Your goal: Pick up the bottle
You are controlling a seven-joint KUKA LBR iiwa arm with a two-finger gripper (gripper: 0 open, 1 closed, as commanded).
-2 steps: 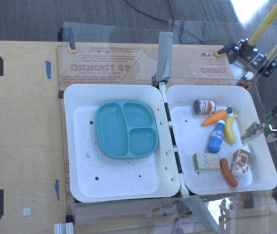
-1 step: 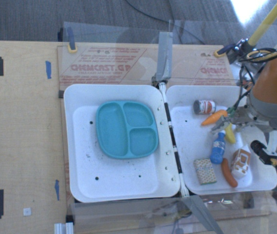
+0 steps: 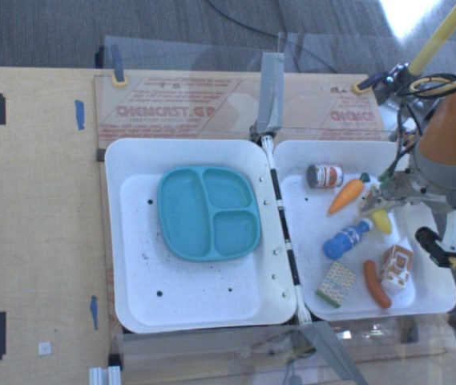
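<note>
A blue bottle (image 3: 345,240) with a pale cap lies on its side in the middle of the right bin (image 3: 440,299), cap end pointing up and to the right. My gripper (image 3: 378,198) hangs over the bin just above and to the right of the cap, between the carrot and a yellow item. The grey arm with its orange band (image 3: 450,131) comes in from the right edge. Nothing is visibly held.
Around the bottle lie an orange carrot (image 3: 346,196), a small can (image 3: 324,175), a yellow item (image 3: 381,220), a checked packet (image 3: 336,283), a red sausage (image 3: 376,284) and a small carton (image 3: 396,269). The left bin (image 3: 127,215) holds a teal divided plate (image 3: 208,212).
</note>
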